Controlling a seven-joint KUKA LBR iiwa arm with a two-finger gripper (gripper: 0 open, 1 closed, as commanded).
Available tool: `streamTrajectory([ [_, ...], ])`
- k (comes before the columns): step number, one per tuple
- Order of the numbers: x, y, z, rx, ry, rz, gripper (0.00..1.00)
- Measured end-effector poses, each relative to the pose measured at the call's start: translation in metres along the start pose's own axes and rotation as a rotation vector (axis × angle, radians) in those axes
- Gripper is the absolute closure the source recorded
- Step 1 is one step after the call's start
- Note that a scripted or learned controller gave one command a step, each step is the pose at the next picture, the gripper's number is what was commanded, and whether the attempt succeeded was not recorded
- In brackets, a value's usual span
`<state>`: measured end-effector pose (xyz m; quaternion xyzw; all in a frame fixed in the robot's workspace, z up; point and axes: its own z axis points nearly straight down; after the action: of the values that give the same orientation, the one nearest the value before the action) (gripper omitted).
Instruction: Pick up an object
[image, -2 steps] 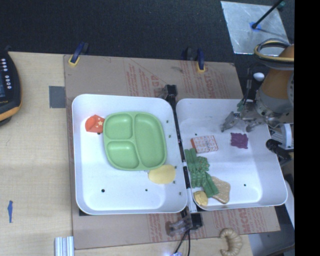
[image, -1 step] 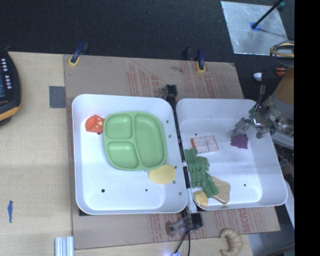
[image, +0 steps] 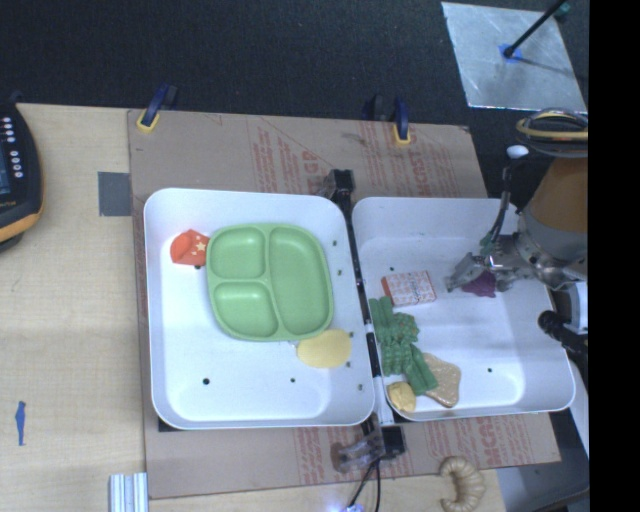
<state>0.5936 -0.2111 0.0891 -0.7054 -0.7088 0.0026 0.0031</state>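
The two-finger gripper (image: 480, 280) hangs in the right white bin (image: 520, 385), its fingers spread around a small purple object (image: 483, 287), right of the pink printed card (image: 409, 289). It should close squarely on the purple piece before lifting straight up.

From my station I see a pale wood-grain surface (image: 70, 330) with a brown cardboard sheet (image: 250, 150) printed with faded red lettering laid over its middle, held at the far edge by a yellow clamp (image: 153, 108) toward the left and a blue-and-yellow clamp (image: 400, 120) toward the right. Beyond the surface's far edge lies dark carpeted floor (image: 250, 50), with a pale grey square mat (image: 510, 55) near the far right corner, crossed by a thin dark rod with a blue tip. A grey tape patch (image: 114, 193) sits left of the cardboard, a small blue mark (image: 20, 422) lies near the front left corner, and a black handheld controller (image: 15, 175) rests at the left edge.
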Motion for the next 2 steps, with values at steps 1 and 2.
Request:
streamTrajectory([
  [1,-0.0011,0.0027,-0.0164,-0.008,-0.002,-0.001,1.0],
  [2,-0.0011,0.0025,-0.0158,-0.007,-0.002,-0.002,0.0],
])
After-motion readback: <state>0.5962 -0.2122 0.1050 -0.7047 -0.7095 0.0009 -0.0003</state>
